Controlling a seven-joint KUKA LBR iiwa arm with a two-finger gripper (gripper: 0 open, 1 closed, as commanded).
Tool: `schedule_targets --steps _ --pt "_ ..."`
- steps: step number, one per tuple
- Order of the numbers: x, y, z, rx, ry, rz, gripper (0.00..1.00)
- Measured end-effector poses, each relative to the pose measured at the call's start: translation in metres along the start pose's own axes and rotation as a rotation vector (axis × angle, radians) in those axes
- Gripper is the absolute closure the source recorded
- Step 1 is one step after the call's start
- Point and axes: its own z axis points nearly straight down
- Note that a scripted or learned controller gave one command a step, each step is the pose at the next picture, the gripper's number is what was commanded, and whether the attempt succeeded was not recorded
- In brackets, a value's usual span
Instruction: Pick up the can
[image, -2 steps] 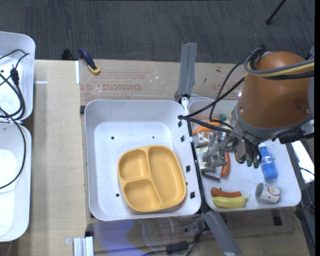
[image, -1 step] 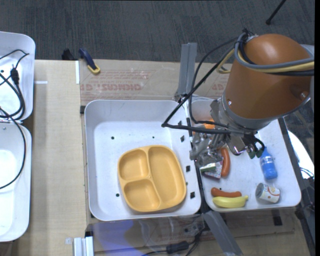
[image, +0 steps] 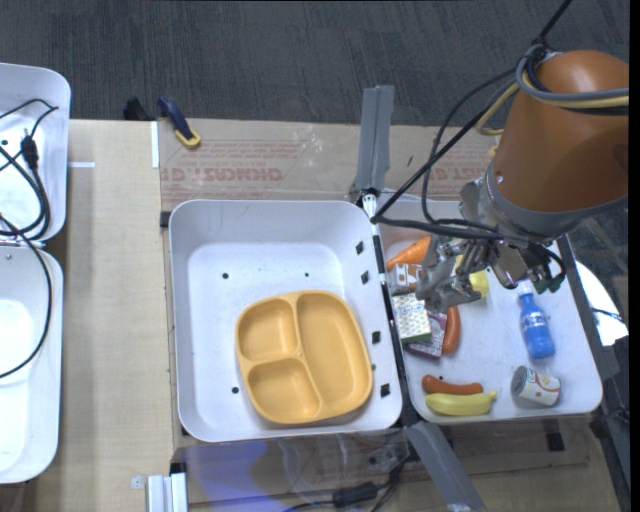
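Note:
The can (image: 535, 387) is small and white with red and green markings. It lies on its side in the front right corner of the right bin (image: 580, 350). My gripper (image: 447, 283) hangs over the left half of that bin, above a patterned packet (image: 412, 320) and a red sausage (image: 453, 330). It is well to the left of the can and further back, and it does not touch the can. The arm's orange band (image: 570, 130) hides the back of the bin.
A blue bottle (image: 537, 327) lies just behind the can. A banana (image: 460, 403) and a second sausage (image: 452, 384) lie along the front wall, left of the can. A carrot (image: 410, 252) and a yellow item (image: 479, 283) sit near the gripper. The left bin (image: 200, 260) holds a yellow divided plate (image: 302, 356).

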Motion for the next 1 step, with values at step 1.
schedule_targets --steps 1 --pt "-0.0022 -0.0944 0.0695 -0.001 0.002 -0.107 1.0"
